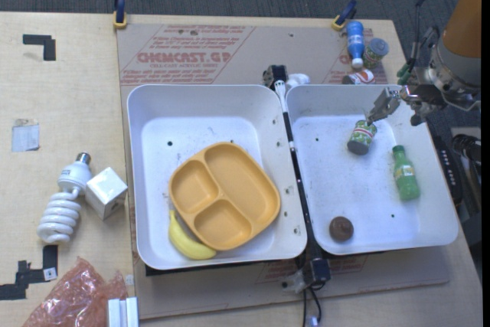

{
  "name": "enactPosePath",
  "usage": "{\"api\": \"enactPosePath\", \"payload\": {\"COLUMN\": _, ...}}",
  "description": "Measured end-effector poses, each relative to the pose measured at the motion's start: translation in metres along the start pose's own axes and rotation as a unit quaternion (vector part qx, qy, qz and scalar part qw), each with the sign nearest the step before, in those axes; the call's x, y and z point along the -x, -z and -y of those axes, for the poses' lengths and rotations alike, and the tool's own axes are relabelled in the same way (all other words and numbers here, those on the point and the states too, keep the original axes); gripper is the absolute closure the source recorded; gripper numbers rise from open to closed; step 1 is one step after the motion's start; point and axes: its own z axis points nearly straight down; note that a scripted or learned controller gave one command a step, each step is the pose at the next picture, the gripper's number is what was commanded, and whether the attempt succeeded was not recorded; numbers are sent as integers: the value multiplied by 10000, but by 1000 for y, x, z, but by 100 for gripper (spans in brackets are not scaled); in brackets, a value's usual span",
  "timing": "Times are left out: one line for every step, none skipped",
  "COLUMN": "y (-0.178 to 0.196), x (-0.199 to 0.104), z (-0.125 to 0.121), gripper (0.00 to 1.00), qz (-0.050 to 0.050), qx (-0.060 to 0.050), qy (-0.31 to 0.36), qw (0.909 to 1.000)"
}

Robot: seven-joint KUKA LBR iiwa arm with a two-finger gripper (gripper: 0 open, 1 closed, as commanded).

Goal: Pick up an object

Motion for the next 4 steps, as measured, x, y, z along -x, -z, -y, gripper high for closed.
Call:
{"api": "enactPosePath", "payload": {"y": -85, "x": 28, "z": 18, "gripper": 0, "qz": -2, "qx": -2, "qy": -11, "qw": 10000}}
{"api": "enactPosePath", "payload": {"y": -117, "x": 88, "z": -41, "gripper": 0, "qz": 2, "qx": 2, "qy": -9, "qw": 10000}}
{"api": "enactPosePath", "payload": {"y": -177, "x": 83, "z": 65, "gripper": 0, "qz": -46, "qx": -25, "qy": 6, "qw": 10000}}
{"api": "enactPosePath", "payload": {"y": -166, "x": 86, "z": 64, "gripper": 100, "qz": -9, "qx": 8, "qy": -8, "qw": 10000}}
